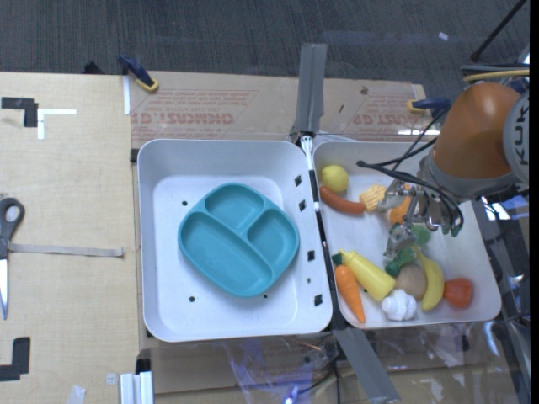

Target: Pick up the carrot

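Orange and tapered, the carrot [349,293] lies in the right bin [480,310] near its front left corner, smooth plastic by the look of it. Its long axis runs on a slant: blunt top with a touch of green toward the bin's back left, thin tip toward the front edge. A yellow bottle-shaped piece [369,274] lies just beside it on the right, roughly parallel.

My gripper [407,225] hangs over the middle of that same bin, well apart from the carrot, among a corn cob [373,196], a green leafy piece [402,257] and a brownish potato [412,280]. Cables and metal parts crowd the tip, so I cannot tell how it stands, and something orange near it may be a toy or part of me.

Further in the right bin: a round lemon [334,178], a glossy red sausage [342,202], a curved banana [433,281], a white garlic bulb [399,306], a red tomato [458,292].

Left bin [160,310]: hard white plastic, holding a teal tray [239,239] with three compartments, sitting diagonally.
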Controlling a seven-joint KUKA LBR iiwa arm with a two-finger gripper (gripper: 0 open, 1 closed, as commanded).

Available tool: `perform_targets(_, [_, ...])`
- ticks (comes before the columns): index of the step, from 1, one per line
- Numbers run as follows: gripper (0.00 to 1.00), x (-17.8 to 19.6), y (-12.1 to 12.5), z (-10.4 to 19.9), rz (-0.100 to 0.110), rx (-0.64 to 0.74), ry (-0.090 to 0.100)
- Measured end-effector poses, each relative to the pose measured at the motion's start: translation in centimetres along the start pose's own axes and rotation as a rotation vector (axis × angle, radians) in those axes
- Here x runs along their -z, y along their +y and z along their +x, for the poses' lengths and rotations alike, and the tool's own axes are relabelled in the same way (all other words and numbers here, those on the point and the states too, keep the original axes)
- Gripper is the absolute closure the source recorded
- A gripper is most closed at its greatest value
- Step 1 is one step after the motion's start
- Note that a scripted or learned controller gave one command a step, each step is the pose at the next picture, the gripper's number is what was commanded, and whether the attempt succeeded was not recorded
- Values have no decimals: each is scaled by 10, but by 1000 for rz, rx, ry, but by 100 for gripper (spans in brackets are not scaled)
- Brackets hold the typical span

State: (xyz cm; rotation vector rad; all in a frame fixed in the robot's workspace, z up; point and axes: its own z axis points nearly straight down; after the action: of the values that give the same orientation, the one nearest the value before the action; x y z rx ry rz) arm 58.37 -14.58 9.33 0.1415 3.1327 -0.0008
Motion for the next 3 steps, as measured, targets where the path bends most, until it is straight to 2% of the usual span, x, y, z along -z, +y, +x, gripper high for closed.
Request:
perform_targets(1, [100, 11, 0, -2, 1, 2, -7])
perform_targets(2, [0, 11, 0, -2, 1, 2, -6])
perform_targets(3, [100, 22, 0, -4, 1, 3, -13])
